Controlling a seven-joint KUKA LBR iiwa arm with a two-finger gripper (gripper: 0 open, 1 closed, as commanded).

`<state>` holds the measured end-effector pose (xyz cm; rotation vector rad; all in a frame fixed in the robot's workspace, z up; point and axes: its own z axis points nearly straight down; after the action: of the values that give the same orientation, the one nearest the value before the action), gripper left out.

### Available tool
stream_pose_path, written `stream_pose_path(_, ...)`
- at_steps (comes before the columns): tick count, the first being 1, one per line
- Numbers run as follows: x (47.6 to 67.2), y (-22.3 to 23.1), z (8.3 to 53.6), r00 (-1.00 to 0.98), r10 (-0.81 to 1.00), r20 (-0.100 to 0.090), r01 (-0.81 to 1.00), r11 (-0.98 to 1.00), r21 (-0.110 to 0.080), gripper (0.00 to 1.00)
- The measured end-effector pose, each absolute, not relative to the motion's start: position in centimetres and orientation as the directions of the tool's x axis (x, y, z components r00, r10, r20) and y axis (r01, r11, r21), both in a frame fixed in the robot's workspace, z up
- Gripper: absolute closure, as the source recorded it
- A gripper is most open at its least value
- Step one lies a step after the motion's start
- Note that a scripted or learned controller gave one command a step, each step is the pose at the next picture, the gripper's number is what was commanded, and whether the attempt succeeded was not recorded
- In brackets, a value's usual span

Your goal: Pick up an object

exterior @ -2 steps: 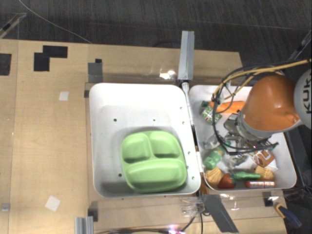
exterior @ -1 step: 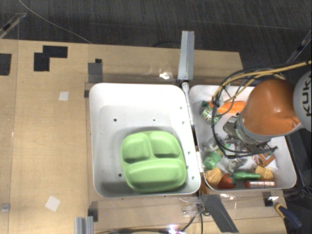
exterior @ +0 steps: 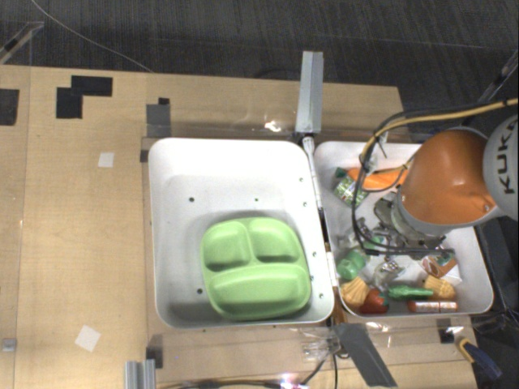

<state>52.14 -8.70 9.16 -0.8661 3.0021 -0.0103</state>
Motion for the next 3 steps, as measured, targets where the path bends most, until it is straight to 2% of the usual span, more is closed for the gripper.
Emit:
stream_pose_path(1, 51.3, -8.6, 9.2, -0.938, -0.345, -0.023, -0.345, 0.939, -0.012, 0.00)
stream_pose_path(3, 58.2, -8.7, 9.0, -0.953, -0.304, -0.016, -0.304, 0.953, -0.006, 0.00)
